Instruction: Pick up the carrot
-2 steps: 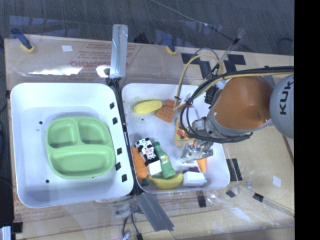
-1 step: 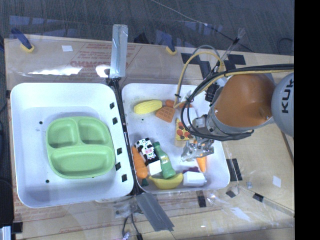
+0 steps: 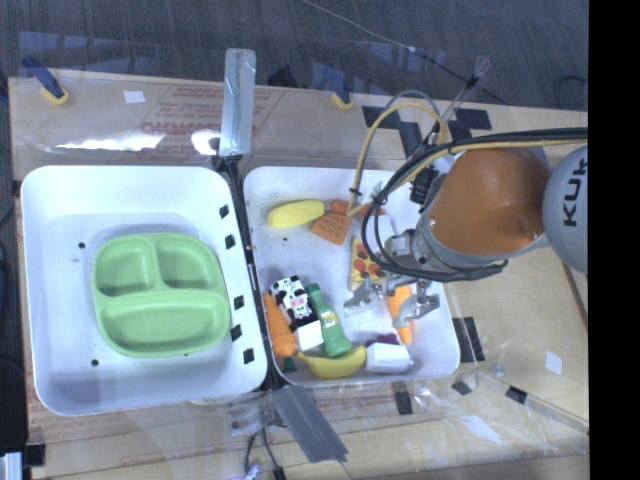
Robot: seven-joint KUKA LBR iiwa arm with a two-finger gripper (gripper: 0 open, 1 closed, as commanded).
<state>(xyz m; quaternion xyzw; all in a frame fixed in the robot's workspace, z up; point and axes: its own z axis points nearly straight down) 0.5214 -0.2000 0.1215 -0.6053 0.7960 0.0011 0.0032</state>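
The arm reaches in from the right over the right bin (image 3: 435, 183), its orange band above the wrist. The gripper (image 3: 393, 300) hangs low in the middle of that bin, its fingers (image 3: 424, 305) spread apart, with a small orange piece (image 3: 401, 303) showing between them; whether they grip it cannot be told. The carrot (image 3: 279, 326) lies at the bin's left wall, slanting toward the near edge, well apart from the gripper. Just beside it sit a black-and-white cow-patterned carton (image 3: 291, 299) and a green bottle (image 3: 328, 324), with a banana (image 3: 335, 364) curved along the near wall. A corn cob (image 3: 296, 213) and an orange wedge (image 3: 333, 228) lie near the far wall. The left bin (image 3: 50, 268) holds a green divided plate (image 3: 160, 293). Both bins rest on the counter (image 3: 520, 408).
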